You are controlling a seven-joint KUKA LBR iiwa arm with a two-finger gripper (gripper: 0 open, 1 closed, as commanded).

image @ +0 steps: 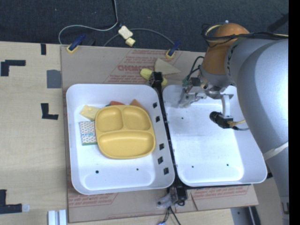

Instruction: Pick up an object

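The robot's pincer (187, 96) hangs over the far left corner of the right-hand bin (211, 172), its metal tip a small blur against the white floor; how wide it stands cannot be told from this overhead camera, and nothing can be seen in its grasp. Above and to the right of the pincer, the arm (262, 93) sweeps in as a broad grey bulk, with the orange band (218, 55) sitting just behind the wrist and the wrist bent down toward the bin. A small black fitting (220, 119) on a cable juts out just below and to the right of the pincer.

The things to be picked lie to the left of the pincer, across the dividing rims, in the left-hand bin (117, 182). A yellow divided plate (125, 131) sits there near the middle. Beyond it, farther from the pincer, a patterned sponge (87, 132) and a pale yellow piece (89, 111) are partly tucked under the plate's left edge, while an orange-red scrap (117, 103) peeks out from behind its far rim.
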